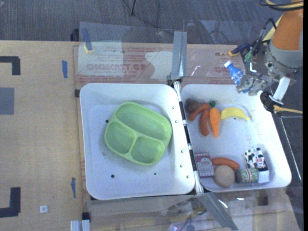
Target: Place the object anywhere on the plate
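Gripper (pixel 250 83) at two o'clock, above the right white bin's (pixel 284 167) far corner; its state cannot be told. Green three-compartment plastic plate (pixel 138 133) lies in the left white bin (pixel 91 177); orange toy carrot (pixel 214 121) right of it.

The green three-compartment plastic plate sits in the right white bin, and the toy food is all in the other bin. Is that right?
Not quite: the camera view shows the green three-compartment plastic plate in the left white bin. The toy food, such as the orange carrot and yellow banana, is in the other bin, the right white bin.
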`<act>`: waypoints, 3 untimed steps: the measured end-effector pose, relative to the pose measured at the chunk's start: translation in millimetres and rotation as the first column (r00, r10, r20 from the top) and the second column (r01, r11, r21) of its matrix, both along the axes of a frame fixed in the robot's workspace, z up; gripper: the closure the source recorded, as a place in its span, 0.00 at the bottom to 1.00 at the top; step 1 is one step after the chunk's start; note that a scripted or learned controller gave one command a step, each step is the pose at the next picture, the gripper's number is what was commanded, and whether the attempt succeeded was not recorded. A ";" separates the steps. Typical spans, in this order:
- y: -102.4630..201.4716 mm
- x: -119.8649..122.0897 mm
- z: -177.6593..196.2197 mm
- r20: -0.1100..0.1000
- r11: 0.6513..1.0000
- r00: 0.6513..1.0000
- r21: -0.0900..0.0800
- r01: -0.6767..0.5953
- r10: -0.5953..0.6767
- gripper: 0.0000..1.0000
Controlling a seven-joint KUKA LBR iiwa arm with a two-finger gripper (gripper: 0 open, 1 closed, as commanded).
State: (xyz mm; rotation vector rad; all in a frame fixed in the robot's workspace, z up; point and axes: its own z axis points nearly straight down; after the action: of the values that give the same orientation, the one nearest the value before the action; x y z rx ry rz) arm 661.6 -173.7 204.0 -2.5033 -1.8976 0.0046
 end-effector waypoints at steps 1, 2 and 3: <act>72.7 5.7 -31.8 0.001 0.934 0.934 0.003 -0.357 0.357 1.00; 87.7 -25.0 -17.8 0.002 0.783 0.783 0.003 -0.622 0.622 1.00; 86.7 -105.2 -20.2 0.002 0.688 0.688 0.003 -0.725 0.725 1.00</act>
State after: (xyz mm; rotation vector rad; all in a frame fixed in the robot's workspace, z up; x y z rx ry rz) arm 556.4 -87.0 183.8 -1.5501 -2.7306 -0.0005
